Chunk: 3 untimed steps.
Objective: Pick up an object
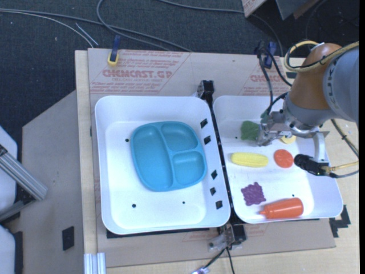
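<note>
Arm's fingers (267,137) sit low in the right bin (331,207), right beside the green toy (248,130); can't tell if they're open or closed.

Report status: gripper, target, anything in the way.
Gripper low in right bin, against green item; grasp unconfirmed. Corn, tomato, grapes, carrot lie loose nearby. Blue plate in left bin.

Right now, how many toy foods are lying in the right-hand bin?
5: a green piece beside the gripper, a yellow corn, an orange ball, purple grapes and an orange carrot near the front. The arm may hide more.
</note>
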### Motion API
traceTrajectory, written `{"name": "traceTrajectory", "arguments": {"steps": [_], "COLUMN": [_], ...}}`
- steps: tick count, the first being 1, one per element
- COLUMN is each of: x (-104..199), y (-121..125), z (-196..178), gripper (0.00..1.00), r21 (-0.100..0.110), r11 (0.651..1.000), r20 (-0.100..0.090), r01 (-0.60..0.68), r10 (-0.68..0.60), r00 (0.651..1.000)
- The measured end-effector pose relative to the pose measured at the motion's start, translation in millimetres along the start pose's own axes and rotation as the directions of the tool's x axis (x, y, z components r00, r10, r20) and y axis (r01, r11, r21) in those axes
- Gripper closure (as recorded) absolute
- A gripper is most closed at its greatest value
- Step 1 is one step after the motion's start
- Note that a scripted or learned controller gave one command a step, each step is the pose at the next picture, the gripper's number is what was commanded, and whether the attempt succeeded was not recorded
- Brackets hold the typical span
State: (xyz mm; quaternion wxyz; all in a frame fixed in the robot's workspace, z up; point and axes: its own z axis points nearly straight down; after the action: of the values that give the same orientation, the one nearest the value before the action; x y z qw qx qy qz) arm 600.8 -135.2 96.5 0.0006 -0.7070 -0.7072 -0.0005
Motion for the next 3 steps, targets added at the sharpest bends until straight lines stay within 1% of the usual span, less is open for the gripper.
{"name": "traceTrajectory", "arguments": {"steps": [1,2,3], "x": [8.3,6.9,6.9], "y": [-2.1,-0.7,0.8], "z": [-59.6,-103.6,-156.3], "gripper": [1.0,1.0,1.0], "r21": [-0.005,-0.006,-0.007], "r11": [1.0,1.0,1.0], "r20": [0.002,0.003,0.003], "r01": [0.001,0.001,0.001], "r10": [-0.001,-0.001,-0.001], "r00": [1.0,1.0,1.0]}}
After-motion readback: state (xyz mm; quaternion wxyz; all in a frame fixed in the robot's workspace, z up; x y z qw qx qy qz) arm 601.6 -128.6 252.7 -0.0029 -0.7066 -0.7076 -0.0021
